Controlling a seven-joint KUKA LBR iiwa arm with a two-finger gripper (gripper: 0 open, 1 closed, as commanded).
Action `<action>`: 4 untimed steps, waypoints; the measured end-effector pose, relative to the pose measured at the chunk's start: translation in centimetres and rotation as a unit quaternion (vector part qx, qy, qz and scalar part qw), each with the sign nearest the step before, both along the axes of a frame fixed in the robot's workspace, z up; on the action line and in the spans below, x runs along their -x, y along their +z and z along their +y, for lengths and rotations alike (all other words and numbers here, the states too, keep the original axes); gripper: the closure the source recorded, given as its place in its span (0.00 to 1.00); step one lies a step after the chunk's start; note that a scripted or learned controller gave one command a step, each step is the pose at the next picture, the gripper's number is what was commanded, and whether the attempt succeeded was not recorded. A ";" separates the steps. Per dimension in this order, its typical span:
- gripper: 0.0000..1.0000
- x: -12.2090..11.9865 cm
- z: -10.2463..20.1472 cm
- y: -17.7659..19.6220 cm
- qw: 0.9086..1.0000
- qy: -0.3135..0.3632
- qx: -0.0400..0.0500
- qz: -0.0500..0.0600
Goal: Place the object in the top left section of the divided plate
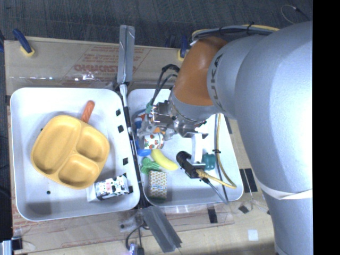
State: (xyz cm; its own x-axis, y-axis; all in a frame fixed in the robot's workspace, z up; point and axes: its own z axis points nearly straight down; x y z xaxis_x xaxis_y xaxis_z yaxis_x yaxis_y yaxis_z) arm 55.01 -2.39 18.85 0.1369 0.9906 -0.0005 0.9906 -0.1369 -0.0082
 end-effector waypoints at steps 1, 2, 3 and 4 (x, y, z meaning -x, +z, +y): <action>1.00 -5.3 -1.4 1.0 0.999 0.043 -0.001 0.001; 1.00 -6.4 3.1 0.3 0.972 0.234 0.000 -0.003; 1.00 -6.7 10.3 0.0 0.971 0.240 -0.001 0.000; 0.00 -6.7 10.3 0.1 0.971 0.240 -0.001 -0.001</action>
State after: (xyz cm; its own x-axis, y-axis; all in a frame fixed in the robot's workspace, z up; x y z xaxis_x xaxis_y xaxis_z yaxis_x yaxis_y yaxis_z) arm 61.75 7.88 18.90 -0.3409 0.9401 0.0013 0.9401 0.3409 -0.0070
